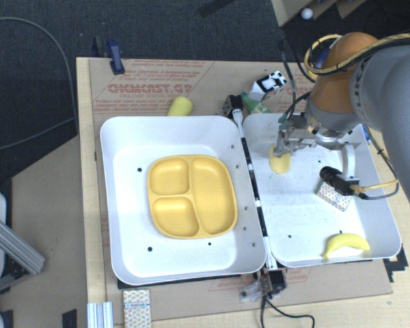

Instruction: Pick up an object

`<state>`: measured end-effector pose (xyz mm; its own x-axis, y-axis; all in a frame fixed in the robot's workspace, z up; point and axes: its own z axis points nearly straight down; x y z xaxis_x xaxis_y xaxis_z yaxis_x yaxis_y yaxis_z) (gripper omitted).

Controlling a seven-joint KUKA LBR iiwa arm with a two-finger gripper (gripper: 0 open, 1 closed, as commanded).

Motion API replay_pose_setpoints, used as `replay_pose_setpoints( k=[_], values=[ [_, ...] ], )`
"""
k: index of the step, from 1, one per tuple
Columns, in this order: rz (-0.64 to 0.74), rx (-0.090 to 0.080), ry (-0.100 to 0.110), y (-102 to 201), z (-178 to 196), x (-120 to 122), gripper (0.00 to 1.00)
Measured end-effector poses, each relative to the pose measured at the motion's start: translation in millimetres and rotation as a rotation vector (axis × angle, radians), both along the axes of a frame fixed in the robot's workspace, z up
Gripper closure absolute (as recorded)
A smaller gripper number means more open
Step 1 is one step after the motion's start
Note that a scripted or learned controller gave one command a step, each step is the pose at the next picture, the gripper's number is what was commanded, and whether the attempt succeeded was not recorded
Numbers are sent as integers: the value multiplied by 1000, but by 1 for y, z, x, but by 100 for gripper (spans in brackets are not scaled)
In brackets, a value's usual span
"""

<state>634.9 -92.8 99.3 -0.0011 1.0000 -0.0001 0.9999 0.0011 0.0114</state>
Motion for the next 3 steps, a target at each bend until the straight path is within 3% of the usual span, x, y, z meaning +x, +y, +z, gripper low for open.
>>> replay_pose_setpoints(
  k=[1, 2, 3],
  values=[
    [0, 0, 9, 39, 86, -38, 100],
    [-1, 0, 11, 39, 85, -38, 0],
    [-2, 1, 14, -13, 18, -27, 0]
  ],
)
